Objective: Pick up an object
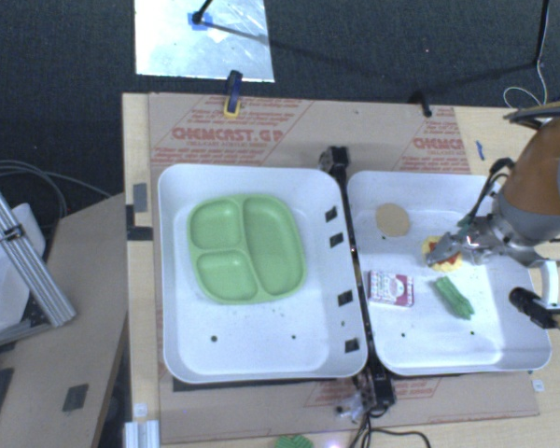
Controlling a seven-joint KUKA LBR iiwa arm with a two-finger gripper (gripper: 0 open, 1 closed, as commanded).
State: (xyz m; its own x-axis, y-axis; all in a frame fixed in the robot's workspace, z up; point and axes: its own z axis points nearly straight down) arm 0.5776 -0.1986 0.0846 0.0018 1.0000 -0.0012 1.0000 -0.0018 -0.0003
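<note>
The right bin (pixel 504 348) holds a tan round disc (pixel 392 219), a small pink and white packet (pixel 390 288), a green oblong piece (pixel 454 298) and a yellow and red object (pixel 445 251). My gripper (pixel 445 249) hangs low over the yellow and red object at the bin's right middle, and its metal fingers (pixel 457 245) cover part of that object. The green piece lies just below the gripper, apart from it. Whether anything sits between the fingers is hidden.
A green three-compartment tray (pixel 246 248) lies in the left bin (pixel 252 343). The grey arm with its orange band (pixel 546 171) comes in over the right bin's right rim. A black divider with clips (pixel 347 250) runs between the bins.
</note>
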